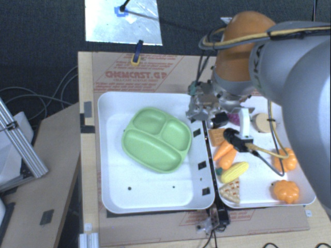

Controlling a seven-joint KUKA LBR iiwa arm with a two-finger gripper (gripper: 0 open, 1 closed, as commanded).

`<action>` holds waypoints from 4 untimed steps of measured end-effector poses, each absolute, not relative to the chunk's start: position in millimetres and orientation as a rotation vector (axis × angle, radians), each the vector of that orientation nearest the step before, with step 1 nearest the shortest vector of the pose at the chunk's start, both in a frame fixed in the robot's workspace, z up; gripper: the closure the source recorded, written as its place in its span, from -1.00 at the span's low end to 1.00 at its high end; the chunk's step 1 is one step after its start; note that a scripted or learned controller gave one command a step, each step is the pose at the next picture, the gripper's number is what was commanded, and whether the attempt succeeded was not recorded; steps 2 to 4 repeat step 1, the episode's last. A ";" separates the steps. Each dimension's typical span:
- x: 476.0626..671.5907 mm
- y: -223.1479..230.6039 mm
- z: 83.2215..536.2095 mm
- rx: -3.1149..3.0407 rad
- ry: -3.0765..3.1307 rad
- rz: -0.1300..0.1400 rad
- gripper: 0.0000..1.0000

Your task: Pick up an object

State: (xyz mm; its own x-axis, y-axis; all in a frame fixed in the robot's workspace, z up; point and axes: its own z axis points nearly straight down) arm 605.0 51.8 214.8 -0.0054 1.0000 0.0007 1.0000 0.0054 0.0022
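The gripper hangs over the carrot in the right bin; its state I cannot tell; best descend straight, centred on one toy

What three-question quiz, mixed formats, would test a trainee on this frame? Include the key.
1. True or false: the green divided plate lies in the left bin.
2. Multiple choice: what lies right beside the corn cob, on its upper side? A) carrot B) spoon C) cup
3. Fill in: the small pumpkin sits near the right bin's ____ corner.

Key: 1 true. 2 A, the carrot. 3 front right.
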 end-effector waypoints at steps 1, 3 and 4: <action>606.9 52.4 214.9 2.214 2.227 0.002 1.00; 606.9 52.4 214.9 2.214 2.227 0.002 1.00; 606.9 52.4 214.9 2.214 2.227 0.002 1.00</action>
